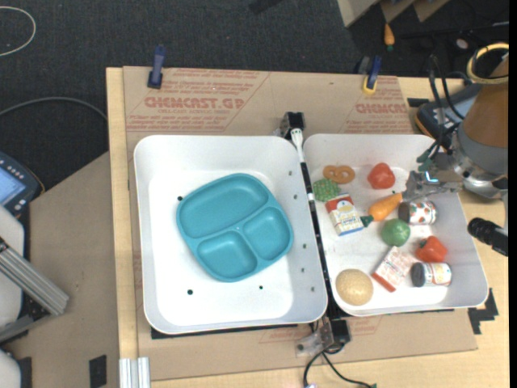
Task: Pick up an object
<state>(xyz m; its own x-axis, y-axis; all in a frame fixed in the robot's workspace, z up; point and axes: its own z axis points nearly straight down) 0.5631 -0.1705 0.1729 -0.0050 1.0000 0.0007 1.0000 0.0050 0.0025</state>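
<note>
My gripper (422,183) hangs over the right part of the right bin (355,145), just above a small patterned can (422,213). An orange carrot (384,208) lies to the left of the can and a red tomato (381,175) sits further back. A green ball (396,233), a red pepper (432,249), a small milk carton (346,215), a pretzel (338,172), a green leafy piece (325,190), a tan bun (354,286), a red-and-white box (393,268) and a dark-lidded jar (430,275) are spread around the same bin.
The left bin (161,281) holds a teal divided plate (233,226). Clamps (156,67) hold the cardboard base at the back edge. The arm's orange band (491,120) stands at the right, with cables behind it.
</note>
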